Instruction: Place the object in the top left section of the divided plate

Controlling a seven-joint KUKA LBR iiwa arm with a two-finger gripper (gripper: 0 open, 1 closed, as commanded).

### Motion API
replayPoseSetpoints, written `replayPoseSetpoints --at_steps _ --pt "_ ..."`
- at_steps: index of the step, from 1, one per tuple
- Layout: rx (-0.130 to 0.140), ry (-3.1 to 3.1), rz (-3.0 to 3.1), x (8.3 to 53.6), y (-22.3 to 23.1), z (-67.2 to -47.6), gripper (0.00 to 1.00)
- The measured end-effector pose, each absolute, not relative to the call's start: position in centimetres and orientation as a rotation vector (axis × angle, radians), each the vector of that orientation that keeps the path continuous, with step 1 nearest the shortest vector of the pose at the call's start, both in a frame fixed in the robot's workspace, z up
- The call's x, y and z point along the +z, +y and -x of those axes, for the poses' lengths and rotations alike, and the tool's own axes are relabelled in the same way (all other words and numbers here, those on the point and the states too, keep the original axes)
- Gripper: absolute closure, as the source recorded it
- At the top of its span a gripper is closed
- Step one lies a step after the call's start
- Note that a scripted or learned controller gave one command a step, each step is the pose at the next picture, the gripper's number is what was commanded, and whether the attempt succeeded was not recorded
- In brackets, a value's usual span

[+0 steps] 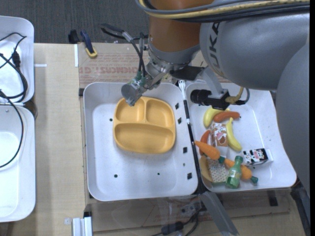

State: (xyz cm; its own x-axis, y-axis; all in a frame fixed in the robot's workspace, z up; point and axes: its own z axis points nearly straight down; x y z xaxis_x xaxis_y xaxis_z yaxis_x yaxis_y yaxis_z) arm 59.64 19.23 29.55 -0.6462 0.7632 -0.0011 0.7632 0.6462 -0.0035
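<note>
Gripper (132,93) at far-left section of divided plate (144,127); jaw state: can't tell. Held obj unseen, prob light, so release low.

Bench (54,132): light wood, it fills most of the view.
Floor (59,4): dark grey, behind the far edge of the bench.
Cardboard sheet (106,65): brown with red print, flat on the bench near its far edge.
White tubs (12,146): just past the left side of the bench, with black cables (15,77) looping over them.
Light: bright and even, soft shadows on the bench.
</note>
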Motion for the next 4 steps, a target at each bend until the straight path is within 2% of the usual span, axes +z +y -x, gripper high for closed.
replayPoseSetpoints --at_steps 1,2,3,4 --pt "0.008 -2.859 1.294 26.0 18.9 -51.2 1.0" --pt "0.007 -2.922 1.145 22.4 13.5 -53.8 1.0" --pt "0.004 -3.004 0.917 27.8 15.7 -59.4 1.0" --pt "0.005 -3.025 0.832 22.5 12.8 -52.6 1.0"
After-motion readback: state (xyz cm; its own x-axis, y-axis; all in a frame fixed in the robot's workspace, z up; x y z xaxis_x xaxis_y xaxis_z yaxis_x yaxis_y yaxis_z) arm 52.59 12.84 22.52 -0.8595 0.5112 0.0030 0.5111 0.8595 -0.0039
